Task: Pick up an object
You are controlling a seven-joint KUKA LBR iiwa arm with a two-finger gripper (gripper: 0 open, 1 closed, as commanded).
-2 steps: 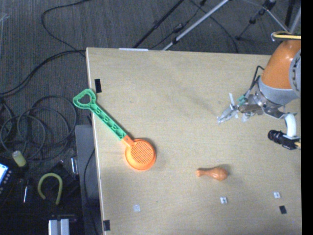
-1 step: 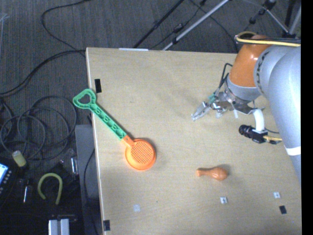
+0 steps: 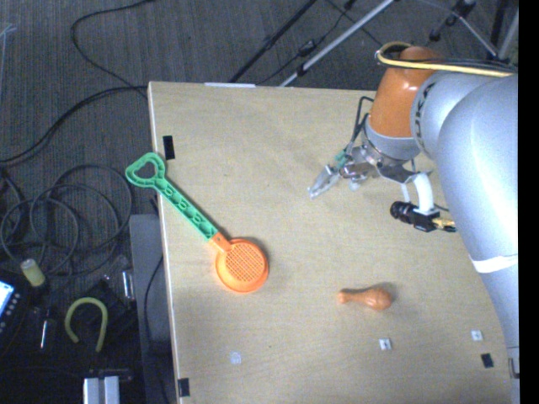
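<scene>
Tan bench (image 3: 269,141): gripper (image 3: 324,185) fingers slightly apart, nothing held; green-handled orange strainer (image 3: 240,263) left, drumstick toy (image 3: 368,297) below.

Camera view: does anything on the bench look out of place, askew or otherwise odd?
One thing: the strainer lies diagonally with its green handle overhanging the bench's left edge. The orange drumstick-shaped toy lies flat, apart from it. The gripper is above bare surface.
</scene>
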